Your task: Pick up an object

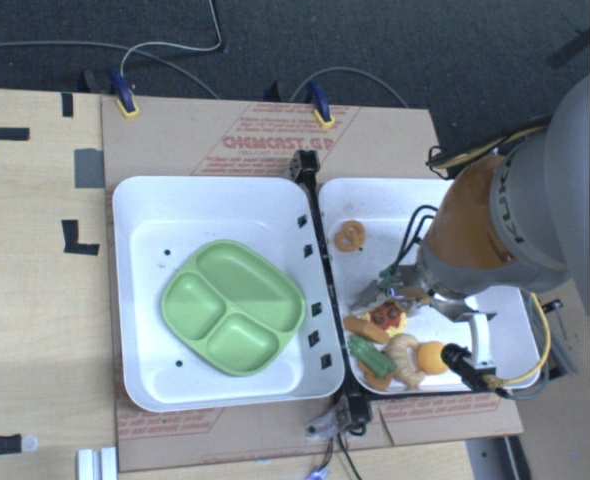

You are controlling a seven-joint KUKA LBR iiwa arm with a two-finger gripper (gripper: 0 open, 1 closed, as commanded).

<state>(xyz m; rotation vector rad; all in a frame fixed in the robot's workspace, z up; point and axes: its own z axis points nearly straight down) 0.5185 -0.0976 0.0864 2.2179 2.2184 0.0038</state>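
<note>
The right bin [375, 200] holds a heap of toy food near its front: an orange carrot-like piece [363, 328], a red and yellow piece [386, 316], a tan piece [404, 352], an orange ball [431, 357] and a green piece [373, 364]. A small brown ring [350, 235] lies alone toward the back. My gripper [395, 286] reaches down from the arm's orange-banded wrist [472, 220], right over the red and yellow piece at the heap's back edge. The wrist hides most of the hand.
The left bin [140, 208] contains a green divided plate [233, 305]. A black divider [320, 258] runs between the bins. Cables trail past the back of the cardboard base, and blue clamps [125, 95] hold it.
</note>
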